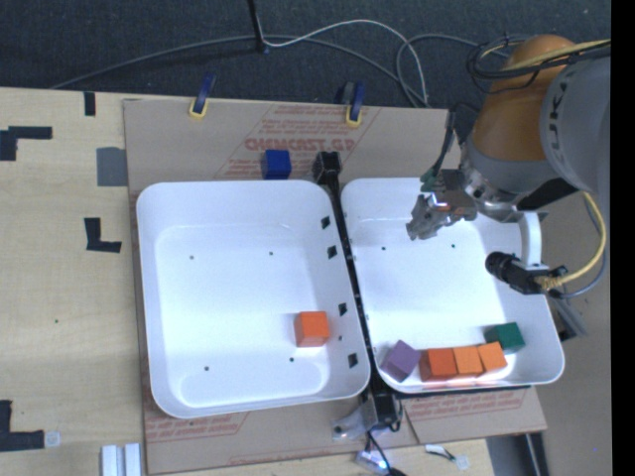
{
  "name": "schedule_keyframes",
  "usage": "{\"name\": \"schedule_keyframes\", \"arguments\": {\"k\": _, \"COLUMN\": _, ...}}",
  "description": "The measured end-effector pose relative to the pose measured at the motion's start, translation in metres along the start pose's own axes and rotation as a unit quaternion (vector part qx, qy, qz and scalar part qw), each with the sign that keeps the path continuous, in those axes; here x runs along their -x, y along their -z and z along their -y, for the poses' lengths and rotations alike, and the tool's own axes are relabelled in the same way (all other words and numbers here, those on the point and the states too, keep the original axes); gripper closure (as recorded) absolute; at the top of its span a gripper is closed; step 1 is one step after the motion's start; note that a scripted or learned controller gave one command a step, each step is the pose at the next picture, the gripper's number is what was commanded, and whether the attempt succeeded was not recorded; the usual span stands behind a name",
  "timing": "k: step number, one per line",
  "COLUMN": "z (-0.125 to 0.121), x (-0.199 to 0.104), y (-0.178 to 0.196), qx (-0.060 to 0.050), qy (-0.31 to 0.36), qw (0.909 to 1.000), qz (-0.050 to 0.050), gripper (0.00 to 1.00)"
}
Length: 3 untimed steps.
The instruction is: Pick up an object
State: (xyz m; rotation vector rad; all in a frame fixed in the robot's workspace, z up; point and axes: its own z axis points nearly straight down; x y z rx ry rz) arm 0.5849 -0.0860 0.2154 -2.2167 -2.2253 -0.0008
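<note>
Arm (536,107) reaching in, wrist lowered.

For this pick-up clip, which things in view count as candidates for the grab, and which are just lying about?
Belongs to the job:
- gripper, above the right bin
- purple block, two orange blocks and green block along that bin's near wall
- orange cube in the left bin

Lying about:
- blue block on the cardboard behind the bins
- two clamps at the cardboard's far edge
- cables on the floor

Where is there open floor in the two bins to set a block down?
Left bin: bare all round the lone orange block near its front right. Right bin: open middle below the gripper; crowded along the front wall, where the purple block, two orange blocks and green block line up.
</note>
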Motion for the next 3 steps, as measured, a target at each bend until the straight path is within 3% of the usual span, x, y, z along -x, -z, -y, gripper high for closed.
{"name": "schedule_keyframes", "arguments": {"k": 3, "z": -0.043, "x": -0.156, "y": 0.025, "qx": 0.000, "qy": 0.000, "qw": 1.0000, "qz": 0.000, "gripper": 1.00}}
